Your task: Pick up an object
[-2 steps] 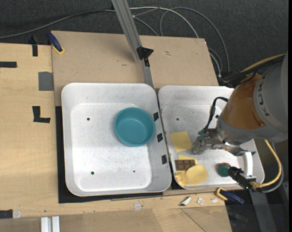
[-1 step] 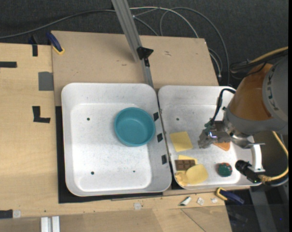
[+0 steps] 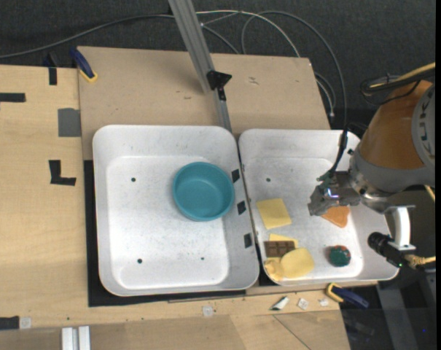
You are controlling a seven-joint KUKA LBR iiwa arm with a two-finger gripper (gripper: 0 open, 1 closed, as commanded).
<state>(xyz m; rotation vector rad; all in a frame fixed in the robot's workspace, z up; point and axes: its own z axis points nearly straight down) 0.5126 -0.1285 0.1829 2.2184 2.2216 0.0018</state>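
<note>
The 2 white bins sit side by side on a pale wooden bench (image 3: 30, 195). The left bin (image 3: 118, 268) holds 1 teal bowl (image 3: 203, 190), the biggest loose item. The right bin (image 3: 278, 148) holds the smaller pieces: a yellow square block (image 3: 274, 213), a pale yellow lump (image 3: 297, 263) beside a brown piece (image 3: 278, 249), an orange wedge (image 3: 338, 216), and a small dark green ball (image 3: 340, 254). The gripper (image 3: 326, 201) hangs low in the right bin, just beside or touching the orange wedge, the likeliest target; whether its fingers are spread or closed I cannot tell. The main risk, as I judge it, is that the low, sloped wedge slips out sideways or gets pushed against the bin wall instead of being pinched. The ball nearby could roll if nudged. Beyond the bench lie dark floor, loose cables (image 3: 278, 28) and a slanted metal rail (image 3: 191, 28)
</note>
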